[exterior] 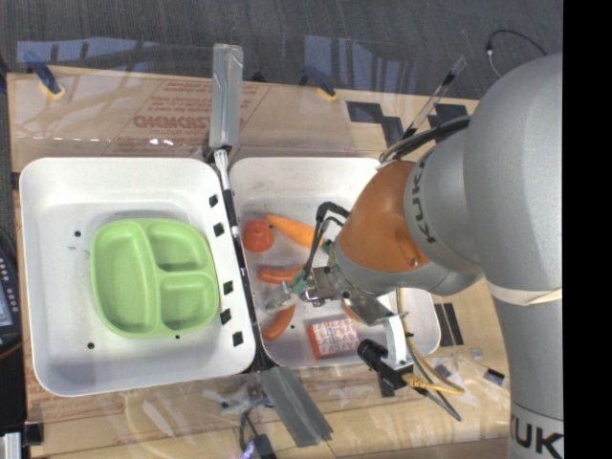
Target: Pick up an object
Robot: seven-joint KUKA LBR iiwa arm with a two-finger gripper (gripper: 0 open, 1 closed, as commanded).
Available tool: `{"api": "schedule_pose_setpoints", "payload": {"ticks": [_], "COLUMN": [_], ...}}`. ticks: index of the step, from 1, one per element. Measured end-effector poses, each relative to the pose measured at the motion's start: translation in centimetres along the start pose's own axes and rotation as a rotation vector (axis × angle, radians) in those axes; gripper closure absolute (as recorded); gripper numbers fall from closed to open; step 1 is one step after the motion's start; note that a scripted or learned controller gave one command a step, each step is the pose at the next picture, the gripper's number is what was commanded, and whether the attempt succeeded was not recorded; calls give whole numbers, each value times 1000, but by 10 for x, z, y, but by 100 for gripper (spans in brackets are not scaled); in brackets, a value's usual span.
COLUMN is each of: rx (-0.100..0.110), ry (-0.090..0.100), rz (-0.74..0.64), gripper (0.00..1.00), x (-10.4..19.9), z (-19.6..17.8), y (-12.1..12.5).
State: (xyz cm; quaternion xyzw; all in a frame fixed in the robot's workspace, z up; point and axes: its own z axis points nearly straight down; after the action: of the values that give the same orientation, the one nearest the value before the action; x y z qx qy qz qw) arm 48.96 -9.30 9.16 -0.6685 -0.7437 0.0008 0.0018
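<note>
The right bin (287, 175) holds several toy foods. A round red-orange piece (256, 234) lies by its left wall, with an orange carrot (293, 228) beside it. A red-orange pepper-like piece (277, 275) lies in the middle, and another orange piece (278, 324) lies near the front left. A red packet with a white label (332, 338) lies at the front. My gripper (304, 291) is low in the bin, just right of the middle red-orange piece and above the packet. The wrist hides the bin's right half.
The left bin (57, 189) bears a green divided plate (153, 277). A black-clipped wall (229, 256) separates the two bins. The grey arm with its orange band (387, 228) covers the right side of the bench.
</note>
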Motion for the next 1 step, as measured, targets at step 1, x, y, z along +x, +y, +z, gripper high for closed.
{"api": "schedule_pose_setpoints", "payload": {"ticks": [1], "rx": [3], "ry": [0], "rz": [-5], "gripper": [100], "x": [0], "z": [-9], "y": [0]}}
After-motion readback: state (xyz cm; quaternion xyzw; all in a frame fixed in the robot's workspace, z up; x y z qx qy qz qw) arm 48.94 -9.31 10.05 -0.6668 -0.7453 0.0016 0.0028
